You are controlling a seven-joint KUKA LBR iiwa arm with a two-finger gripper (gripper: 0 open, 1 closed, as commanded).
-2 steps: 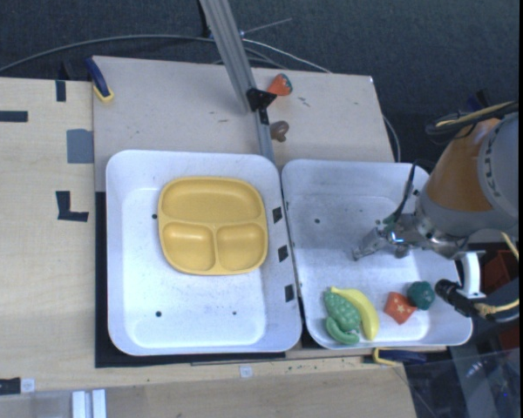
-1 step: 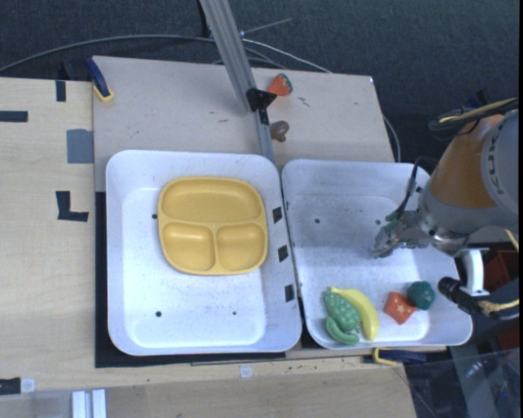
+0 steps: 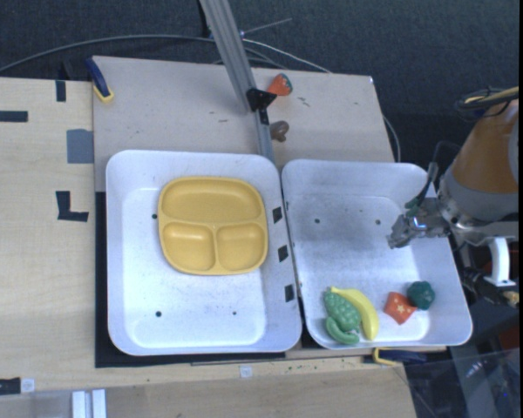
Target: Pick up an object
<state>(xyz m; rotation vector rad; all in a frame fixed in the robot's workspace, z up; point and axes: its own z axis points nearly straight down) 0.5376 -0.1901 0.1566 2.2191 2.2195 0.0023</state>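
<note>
In the right bin (image 3: 349, 198), near its front edge, lie a yellow banana (image 3: 361, 308) next to a green bumpy vegetable (image 3: 340, 315). Further right sit a red piece (image 3: 398, 307) and a dark green round piece (image 3: 420, 294), touching each other. My gripper (image 3: 401, 232) hangs over the right side of that bin, above and behind the red and green pieces, apart from all of them. Nothing shows between its fingers.
A yellow three-compartment plate (image 3: 213, 225) lies in the left bin (image 3: 135, 312). A metal pole (image 3: 231, 42) rises behind the bins, with a small orange object (image 3: 281, 84) and a brown one (image 3: 279, 131) on the bench near it.
</note>
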